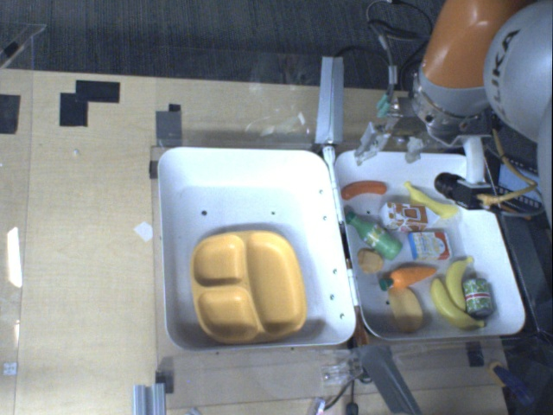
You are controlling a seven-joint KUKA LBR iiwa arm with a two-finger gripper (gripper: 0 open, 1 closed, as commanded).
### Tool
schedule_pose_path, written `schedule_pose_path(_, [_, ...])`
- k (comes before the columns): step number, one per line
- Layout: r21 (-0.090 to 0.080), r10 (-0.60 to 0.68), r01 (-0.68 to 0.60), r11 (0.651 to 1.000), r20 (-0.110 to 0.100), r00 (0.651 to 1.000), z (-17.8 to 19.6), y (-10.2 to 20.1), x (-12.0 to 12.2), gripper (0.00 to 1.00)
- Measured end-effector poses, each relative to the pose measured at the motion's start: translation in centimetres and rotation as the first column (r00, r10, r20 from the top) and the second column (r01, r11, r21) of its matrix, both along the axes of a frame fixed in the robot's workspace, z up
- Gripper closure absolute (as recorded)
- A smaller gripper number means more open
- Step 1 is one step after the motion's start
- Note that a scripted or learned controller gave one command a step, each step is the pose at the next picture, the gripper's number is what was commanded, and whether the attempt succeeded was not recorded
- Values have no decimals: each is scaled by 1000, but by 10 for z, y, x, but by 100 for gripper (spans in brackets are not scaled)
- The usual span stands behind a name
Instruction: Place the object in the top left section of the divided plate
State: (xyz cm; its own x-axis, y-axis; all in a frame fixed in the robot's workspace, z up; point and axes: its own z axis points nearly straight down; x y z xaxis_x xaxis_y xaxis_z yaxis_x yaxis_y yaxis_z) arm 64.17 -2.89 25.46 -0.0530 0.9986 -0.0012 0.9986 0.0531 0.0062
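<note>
The task looks barely begun. The yellow divided plate [249,284] lies in the left bin [181,188], and nothing rests in any of its sections. The end effector [389,141] hangs over the far edge of the right bin [510,305], its fingers spread apart with nothing between them. Which item is the object meant for the plate cannot be told; all candidates lie in the right bin: a sausage [364,188], a green bottle [375,236], a small carton [406,216], a carrot [413,275], two bananas [449,296], a can [476,295] and a potato [407,309]. They crowd close together, so neighbours may hinder a clean grasp. The pick, the carry across the divider and the placement all remain.
</note>
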Motion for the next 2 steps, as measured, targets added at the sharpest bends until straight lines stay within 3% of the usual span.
schedule_pose_path(1, [1,-261,261,965,-1,965,36,-68,-115,0])
schedule_pose_path(2, [1,-513,513,858,-5,858,-114,-62,-125,0])
